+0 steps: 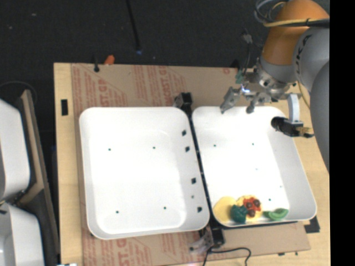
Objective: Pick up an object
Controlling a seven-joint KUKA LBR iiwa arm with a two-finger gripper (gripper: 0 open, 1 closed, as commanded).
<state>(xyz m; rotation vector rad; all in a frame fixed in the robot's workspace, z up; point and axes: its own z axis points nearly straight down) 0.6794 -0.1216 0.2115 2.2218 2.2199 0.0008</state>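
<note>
A small heap of objects lies at the near edge of the right bin (288,165): a pale yellow piece (223,207), a dark teal piece (238,214), a red-and-yellow piece (251,203) and a green piece (277,213). My gripper (239,103) hangs over the far edge of that same bin, well away from the heap. Its two fingers stand apart, open, with nothing between them.
The left bin (89,148) sits beside the right one, with black clips along the divider (194,165) between them. Both bins rest on a cardboard sheet (133,85) on the bench. A white object stands at the far left edge.
</note>
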